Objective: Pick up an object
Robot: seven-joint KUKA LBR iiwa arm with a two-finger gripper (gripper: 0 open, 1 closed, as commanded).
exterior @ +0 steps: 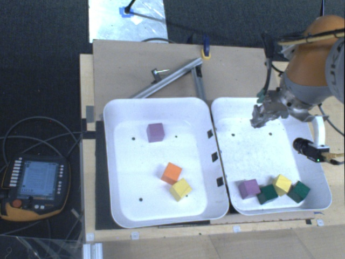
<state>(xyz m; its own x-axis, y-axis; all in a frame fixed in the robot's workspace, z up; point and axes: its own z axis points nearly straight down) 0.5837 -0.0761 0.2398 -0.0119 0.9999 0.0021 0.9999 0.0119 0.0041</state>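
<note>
My gripper (259,117) hangs over the upper part of the right bin (237,144), well above its floor, with nothing visible between its fingers. Along that bin's near edge lie a purple cube (249,188), a dark green cube (266,193), a yellow cube (282,184) and another green cube (299,190). The left bin (124,161) holds a purple cube (155,132) near its back, and an orange cube (171,172) touching a yellow cube (180,189) nearer the front.
A metal bar (167,79) lies slanted on the brown board behind the bins. A teach pendant (35,186) with cables sits on the floor at the left. The arm's grey and orange body (315,63) fills the upper right.
</note>
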